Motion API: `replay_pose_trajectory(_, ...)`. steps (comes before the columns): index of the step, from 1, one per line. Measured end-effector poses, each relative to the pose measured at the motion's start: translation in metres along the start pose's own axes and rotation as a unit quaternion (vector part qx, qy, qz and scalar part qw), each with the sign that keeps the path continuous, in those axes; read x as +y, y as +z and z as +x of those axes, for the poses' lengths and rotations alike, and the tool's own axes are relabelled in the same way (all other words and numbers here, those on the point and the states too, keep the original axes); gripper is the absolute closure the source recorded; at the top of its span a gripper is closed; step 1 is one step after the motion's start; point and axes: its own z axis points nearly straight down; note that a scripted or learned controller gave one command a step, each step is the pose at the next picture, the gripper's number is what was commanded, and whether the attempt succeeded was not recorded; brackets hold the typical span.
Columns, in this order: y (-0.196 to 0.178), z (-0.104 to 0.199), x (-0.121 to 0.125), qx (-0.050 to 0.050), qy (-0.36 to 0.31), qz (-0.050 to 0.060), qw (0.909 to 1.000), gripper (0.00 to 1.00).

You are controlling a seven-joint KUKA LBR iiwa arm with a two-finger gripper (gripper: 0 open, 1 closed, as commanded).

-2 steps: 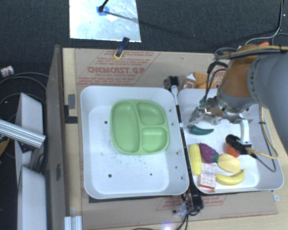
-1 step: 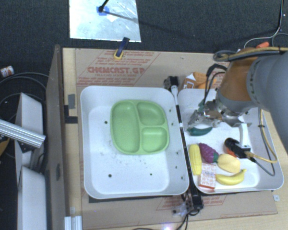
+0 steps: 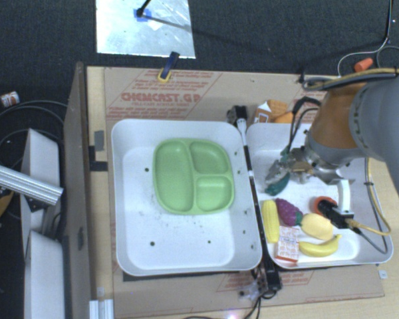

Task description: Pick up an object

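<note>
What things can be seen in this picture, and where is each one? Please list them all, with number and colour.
Bin: 1, white, left half of the bench.
Bin: 1, white, right half of the bench.
Divided plate: 1, light green, in the left bin.
Corn cob: 1, yellow, right bin, by the left wall.
Grape bunch: 1, purple, right bin, beside the corn.
Lemon: 1, yellow, right bin, near the front.
Banana: 1, yellow, right bin, front edge.
Packet: 1, white and red, right bin, front.
Teal object: 1, dark green-blue, right bin, just below the gripper.
Metal sheet: 1, silver, on the floor behind the bench.
Arm: 1, grey with an orange band, from the right.
Gripper: 1, over the right bin.
</note>
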Motion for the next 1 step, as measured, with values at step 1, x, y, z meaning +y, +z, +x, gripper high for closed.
replay_pose_trajectory(1,-0.0024,-0.0656,0.0802,-0.003,-0.001,-0.006,1.0000,0.00)
